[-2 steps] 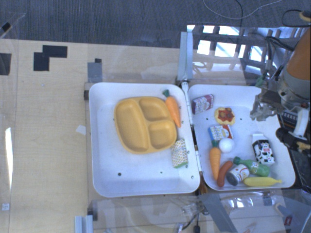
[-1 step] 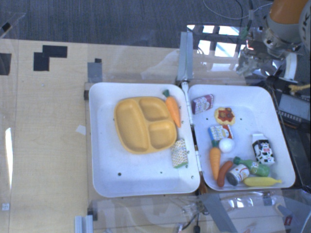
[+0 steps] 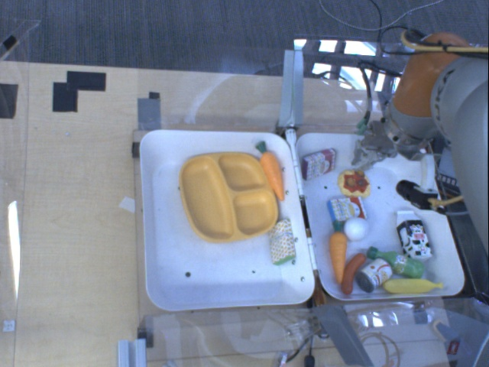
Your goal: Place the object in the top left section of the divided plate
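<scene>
The yellow divided plate point(image 3: 208, 199) lies in the left bin point(image 3: 164, 266), with nothing inside its sections. An orange carrot point(image 3: 271, 174) with a green top rests against the plate's right rim. A patterned pouch point(image 3: 283, 241) lies at the plate's lower right corner. My gripper point(image 3: 369, 150) hangs over the back of the right bin point(image 3: 456, 270), just above and right of a round red-and-yellow pizza toy point(image 3: 354, 183). Nothing shows between its fingers.
The right bin holds several toys: a maroon carton point(image 3: 318, 163), a blue packet point(image 3: 344, 208), a white ball point(image 3: 355, 228), a second carrot point(image 3: 338, 254), a sausage point(image 3: 353, 272), a can point(image 3: 374, 275), a banana point(image 3: 412, 286) and a cow-patterned carton point(image 3: 414, 239). A metal divider point(image 3: 290, 90) stands between the bins.
</scene>
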Available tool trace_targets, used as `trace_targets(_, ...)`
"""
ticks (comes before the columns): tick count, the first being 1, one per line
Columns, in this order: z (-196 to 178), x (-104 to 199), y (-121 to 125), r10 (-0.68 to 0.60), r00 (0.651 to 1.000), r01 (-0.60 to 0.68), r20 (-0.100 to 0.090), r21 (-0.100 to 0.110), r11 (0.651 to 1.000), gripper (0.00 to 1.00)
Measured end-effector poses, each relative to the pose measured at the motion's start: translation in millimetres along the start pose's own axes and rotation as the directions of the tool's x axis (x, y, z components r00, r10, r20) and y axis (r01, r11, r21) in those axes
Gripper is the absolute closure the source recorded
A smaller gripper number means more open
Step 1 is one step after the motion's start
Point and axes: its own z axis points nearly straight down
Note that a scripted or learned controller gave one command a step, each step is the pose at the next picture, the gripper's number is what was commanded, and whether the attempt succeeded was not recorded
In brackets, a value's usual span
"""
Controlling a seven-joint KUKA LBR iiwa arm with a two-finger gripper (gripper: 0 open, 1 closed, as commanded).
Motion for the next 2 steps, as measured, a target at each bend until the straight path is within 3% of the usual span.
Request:
trace_targets(1, 11, -57, -26, -0.012, 1.0, 0.012, 0.006, -0.039, 0.999, 1.0)
trace_targets(2, 10, -66, -57, -0.198, 0.98, 0.199, 0.018, -0.043, 0.979, 1.0)
